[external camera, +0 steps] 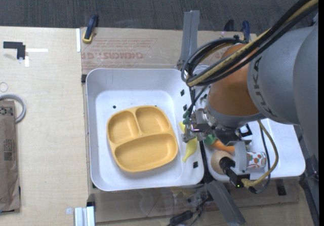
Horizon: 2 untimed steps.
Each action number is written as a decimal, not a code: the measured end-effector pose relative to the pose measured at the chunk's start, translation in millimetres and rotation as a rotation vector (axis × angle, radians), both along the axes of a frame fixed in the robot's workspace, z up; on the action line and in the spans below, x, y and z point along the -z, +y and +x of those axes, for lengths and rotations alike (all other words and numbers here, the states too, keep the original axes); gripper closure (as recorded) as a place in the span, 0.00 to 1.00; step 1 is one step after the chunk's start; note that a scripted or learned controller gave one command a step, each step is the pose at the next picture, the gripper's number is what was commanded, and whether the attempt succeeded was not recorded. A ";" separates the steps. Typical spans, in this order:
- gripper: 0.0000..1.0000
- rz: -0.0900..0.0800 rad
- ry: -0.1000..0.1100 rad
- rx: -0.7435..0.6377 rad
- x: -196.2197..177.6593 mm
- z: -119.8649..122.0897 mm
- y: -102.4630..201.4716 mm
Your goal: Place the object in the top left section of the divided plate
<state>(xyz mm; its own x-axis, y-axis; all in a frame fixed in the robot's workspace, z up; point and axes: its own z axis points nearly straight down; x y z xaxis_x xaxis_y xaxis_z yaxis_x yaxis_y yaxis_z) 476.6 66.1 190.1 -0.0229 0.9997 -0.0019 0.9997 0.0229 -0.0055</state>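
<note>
Arm [263,75] reaches in from the right, wrist over the bins' shared wall. Gripper [194,136] hangs there; finger state cannot be told. A banana [188,150], apparently, lies below it, beside the plate [143,138].

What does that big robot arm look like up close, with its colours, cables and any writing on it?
The arm is bulky and rounded, smooth grey with a broad orange band above the wrist. Part of the maker's name in dark letters shows on the grey shell. Black and yellowish cables loop along it. Its wrist end is a cluster of dark metal parts.
</note>
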 end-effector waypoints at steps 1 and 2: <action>1.00 0.000 -0.003 -0.115 -24.6 0.7 -19.9; 1.00 0.001 0.000 -0.269 66.0 -0.2 53.3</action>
